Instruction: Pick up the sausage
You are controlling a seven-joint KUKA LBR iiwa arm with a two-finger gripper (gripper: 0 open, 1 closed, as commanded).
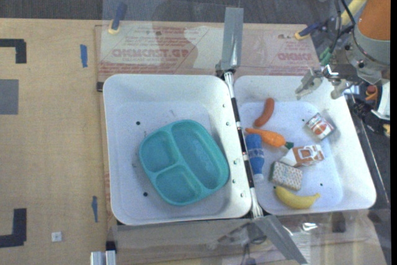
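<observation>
The sausage (266,112), a short reddish-brown link, lies tilted in the far left part of the right bin (353,133). My gripper (321,83) hangs above the bin's far right corner, to the right of the sausage and apart from it. Its two fingers are spread open and hold nothing.
In the right bin lie a carrot (268,136), a blue bottle (254,156), a small can (319,126), a juice carton (307,155), a speckled sponge block (287,175) and a banana (296,197). The left bin (124,102) holds a teal divided plate (183,161).
</observation>
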